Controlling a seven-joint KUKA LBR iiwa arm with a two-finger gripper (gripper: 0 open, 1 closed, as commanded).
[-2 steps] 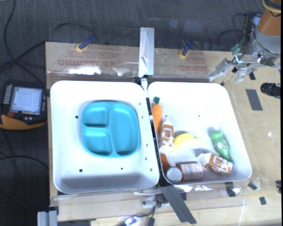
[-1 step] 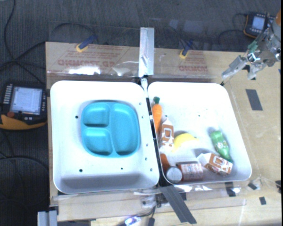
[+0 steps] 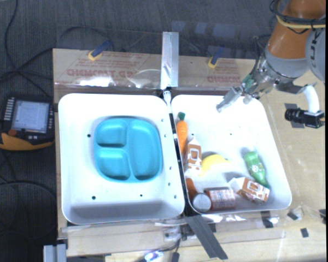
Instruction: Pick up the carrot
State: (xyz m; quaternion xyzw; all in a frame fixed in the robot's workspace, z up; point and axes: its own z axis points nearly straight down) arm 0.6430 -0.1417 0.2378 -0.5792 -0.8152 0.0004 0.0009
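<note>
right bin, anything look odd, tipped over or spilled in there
Nothing spilled. The right bin is cluttered along its left and near sides: the carrot lies against the left wall, a small carton lies tipped on its side, and a green packet lies askew. The hand hovers above the far edge.

Glossy blue plastic tray [image 3: 126, 149], smooth

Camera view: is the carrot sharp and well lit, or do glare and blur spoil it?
In the camera view, the carrot is evenly lit and fairly sharp against the right bin wall; the white bins look bright and washed out, and the hand is slightly blurred.
</note>
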